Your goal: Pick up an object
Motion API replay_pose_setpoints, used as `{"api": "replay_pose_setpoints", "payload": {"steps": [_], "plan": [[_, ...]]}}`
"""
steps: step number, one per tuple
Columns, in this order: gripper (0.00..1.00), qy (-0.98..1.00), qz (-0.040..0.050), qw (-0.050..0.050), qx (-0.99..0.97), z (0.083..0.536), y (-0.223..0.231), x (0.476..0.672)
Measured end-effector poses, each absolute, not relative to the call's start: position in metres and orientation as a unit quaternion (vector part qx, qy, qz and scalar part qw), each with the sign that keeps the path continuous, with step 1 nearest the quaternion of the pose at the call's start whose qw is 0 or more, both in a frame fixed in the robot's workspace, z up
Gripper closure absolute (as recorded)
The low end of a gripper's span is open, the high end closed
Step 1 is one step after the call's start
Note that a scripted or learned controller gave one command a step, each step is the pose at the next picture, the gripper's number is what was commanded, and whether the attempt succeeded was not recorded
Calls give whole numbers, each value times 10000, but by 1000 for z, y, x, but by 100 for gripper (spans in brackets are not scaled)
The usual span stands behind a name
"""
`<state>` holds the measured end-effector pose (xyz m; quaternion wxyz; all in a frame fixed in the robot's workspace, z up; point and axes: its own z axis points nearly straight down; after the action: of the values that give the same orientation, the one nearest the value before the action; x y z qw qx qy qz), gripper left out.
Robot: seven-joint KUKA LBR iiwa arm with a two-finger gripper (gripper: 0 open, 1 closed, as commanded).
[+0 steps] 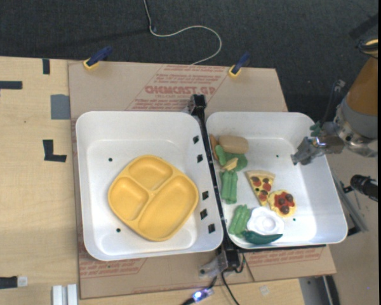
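camera view looks down on the wooden tabletop (25, 170), which carries a cardboard sheet and two shallow white plastic bins side by side. the left bin (89, 138) holds a yellow divided plastic plate (153, 197). the right bin (324, 202) holds a cluster of toy food along its left half: a tan bread-like piece (233, 144), green bean-like pieces (229, 184), a pizza slice with red dots (261, 185), a second red-and-yellow piece (284, 203), a white round piece (265, 222) and a dark green pepper shape (262, 237).

the grey arm with its orange band (366, 91) comes in from the right, and the tool (307, 150) hovers over the right bin's upper right corner, near the rim. whether the tool is spread or pressed together cannot be told at this size; nothing shows between its tips.

the step in hand looks like the approach to a pick. the nearest candidate, the pizza slice, lies left of and below the tool in the view, apart from it. a clean pick probably means centring over one isolated piece, away from the bin wall and the crowded green pieces, before descending.
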<state>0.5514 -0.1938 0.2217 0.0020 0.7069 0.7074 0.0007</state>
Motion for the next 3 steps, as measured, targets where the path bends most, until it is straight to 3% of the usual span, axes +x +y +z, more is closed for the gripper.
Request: {"api": "replay_pose_setpoints", "payload": {"steps": [1,3], "plan": [[100,7074,-1,-1,7068,224,-193,552],[100,7093,2,-11,7049,221,-99,551]]}}
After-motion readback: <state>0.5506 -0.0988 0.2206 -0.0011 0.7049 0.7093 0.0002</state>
